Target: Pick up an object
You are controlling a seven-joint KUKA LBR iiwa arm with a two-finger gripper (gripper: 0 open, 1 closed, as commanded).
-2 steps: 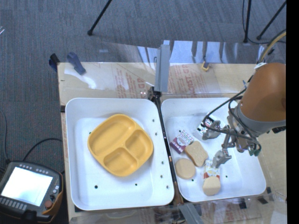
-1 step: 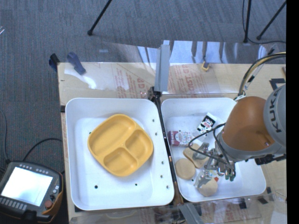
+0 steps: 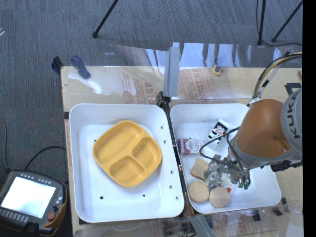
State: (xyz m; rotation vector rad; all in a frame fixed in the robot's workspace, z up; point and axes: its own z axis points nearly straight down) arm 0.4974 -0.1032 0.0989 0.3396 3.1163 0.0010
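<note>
Nearest the camera, at the left near corner, a teach pendant [image 3: 30,201] with a lit screen is sitting on the floor. Beside it, the tabletop [image 3: 118,85] is carrying two white bins. A yellow divided plate [image 3: 127,153] is lying in the left bin [image 3: 79,132]. I am reaching in from the right, and my end effector [image 3: 223,174] is hanging low over the near part of the right bin [image 3: 256,194]; I cannot tell its state. Just left of it a slice of toast [image 3: 199,169] is lying flat, and two round buns [image 3: 199,192] [image 3: 219,197] are sitting side by side just beneath it. Farther back, a small red-and-white packet [image 3: 189,145] and a black-and-white carton [image 3: 218,130] are resting.
</note>
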